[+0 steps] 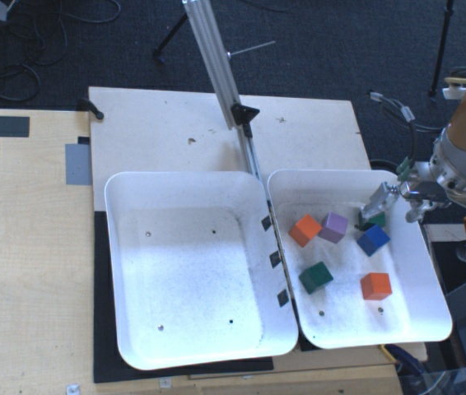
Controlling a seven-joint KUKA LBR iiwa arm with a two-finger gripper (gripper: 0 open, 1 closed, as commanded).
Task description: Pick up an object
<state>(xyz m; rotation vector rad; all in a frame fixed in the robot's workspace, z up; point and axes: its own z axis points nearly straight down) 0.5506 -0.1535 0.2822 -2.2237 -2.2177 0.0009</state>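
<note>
Two shallow white bins sit side by side on the bench, and the right bin (431,303) serves as the landmark for everything listed. Left bin (184,270): touching the landmark's left wall, nothing listed inside it. Slanted aluminium rail (216,64): rises from behind the seam between the bins, away toward the back. Robot arm (455,151): enters over the landmark's right rim at its far end. Gripper (375,212): hanging low over the landmark's far right part, just above the blue cube; whether its fingers are spread or pressed together I cannot tell from here, and nothing can be seen pinched in it. Blue cube (373,239): far right of the landmark's floor, just beside the gripper tip and the likeliest pick. Red cube (375,285): near side, apart from the blue one. Green cube (316,276): near the landmark's left wall. Orange cube (305,230): left of centre, touching or nearly touching the purple cube (334,226). Handling, as a judgement: the blocks look small, light and rigid with flat faces, likely a little slick; the blue one sits turned on the floor, so take it across two opposite flat sides, not corner to corner.
</note>
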